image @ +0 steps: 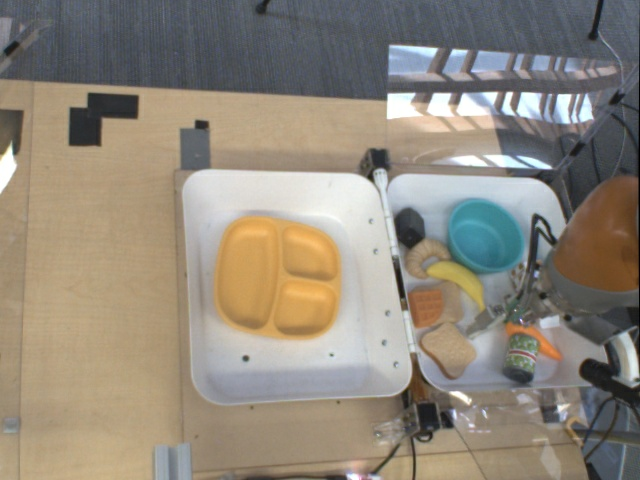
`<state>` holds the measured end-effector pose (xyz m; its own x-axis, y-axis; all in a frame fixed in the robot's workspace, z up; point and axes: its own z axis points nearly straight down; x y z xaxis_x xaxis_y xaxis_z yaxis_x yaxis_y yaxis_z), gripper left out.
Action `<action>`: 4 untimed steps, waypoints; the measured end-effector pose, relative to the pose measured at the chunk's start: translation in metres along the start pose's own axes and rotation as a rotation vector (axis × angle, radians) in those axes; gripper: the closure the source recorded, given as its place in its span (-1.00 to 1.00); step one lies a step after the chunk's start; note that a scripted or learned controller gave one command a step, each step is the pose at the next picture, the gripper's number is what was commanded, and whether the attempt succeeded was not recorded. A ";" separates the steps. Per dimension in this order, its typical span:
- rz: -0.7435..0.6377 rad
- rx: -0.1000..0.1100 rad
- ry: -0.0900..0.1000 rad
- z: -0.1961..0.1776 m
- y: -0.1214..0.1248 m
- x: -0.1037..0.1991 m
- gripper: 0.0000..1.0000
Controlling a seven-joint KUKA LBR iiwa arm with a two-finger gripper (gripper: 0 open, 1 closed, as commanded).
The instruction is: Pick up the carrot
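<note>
Reaching in from the right, the arm's gripper is hanging low over the right bin, its metal parts crowding the carrot; whether it is spread or pinching cannot be told from this angle. The carrot is lying near the bin's right edge, orange and slim, touching a small green bottle that is standing just beside it.

To do the pick well, the arm is probably needing to settle squarely over the carrot's middle and close across its narrow width, keeping off the bottle so it is not tipped or grabbed by mistake.

Sharing the right bin are a teal bowl toward the back, a banana just in front of it, a dark round object by the left wall, an orange cracker and a slice of bread near the front.

Sitting in the left bin is a yellow divided plate, its three compartments holding nothing.
</note>
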<state>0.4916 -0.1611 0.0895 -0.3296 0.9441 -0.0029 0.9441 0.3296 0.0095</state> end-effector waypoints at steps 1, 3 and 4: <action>-0.462 -0.003 -0.006 -0.001 0.001 0.000 -1.00; -0.373 -0.002 0.000 -0.063 0.029 0.074 1.00; -0.281 -0.002 0.002 -0.096 0.052 0.150 1.00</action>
<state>0.4900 -0.0025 0.1860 -0.5787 0.8156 -0.0033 0.8155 0.5787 0.0108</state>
